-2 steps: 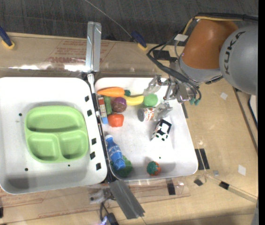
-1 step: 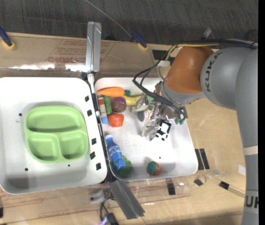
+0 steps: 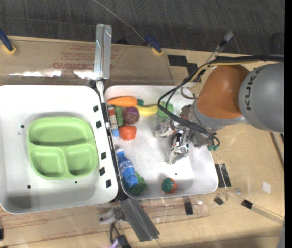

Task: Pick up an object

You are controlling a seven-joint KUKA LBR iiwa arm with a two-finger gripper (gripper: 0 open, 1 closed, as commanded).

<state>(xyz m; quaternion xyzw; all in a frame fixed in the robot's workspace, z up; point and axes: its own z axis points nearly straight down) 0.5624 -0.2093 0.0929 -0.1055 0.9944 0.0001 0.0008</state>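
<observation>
**Reaching into the right bin for a pick**

Hanging over the middle of the right bin (image 3: 203, 182), the hand (image 3: 178, 146) is pointing down at bare white floor, with nothing showing between its tips; whether it is wide or narrow I cannot tell through the tangle of cables. No object is being held. The nearest candidates are lying around it: a green-and-red ball (image 3: 169, 185) at the near edge, a blue plastic bottle (image 3: 127, 170) along the near-left wall, and at the far-left a cluster of toy food, with a carrot (image 3: 122, 101), a banana (image 3: 147, 109), a dark purple round fruit (image 3: 131, 115) and an orange-red piece (image 3: 128, 132).

Doing this step well probably means shifting over one lone item before descending. The ball is standing apart from the rest, though its smooth round shape may be rolling away under pressure. The clustered fruit looks glossy and tightly packed. A green sectioned tray (image 3: 62, 146) is sitting in the left bin (image 3: 1, 138).
</observation>
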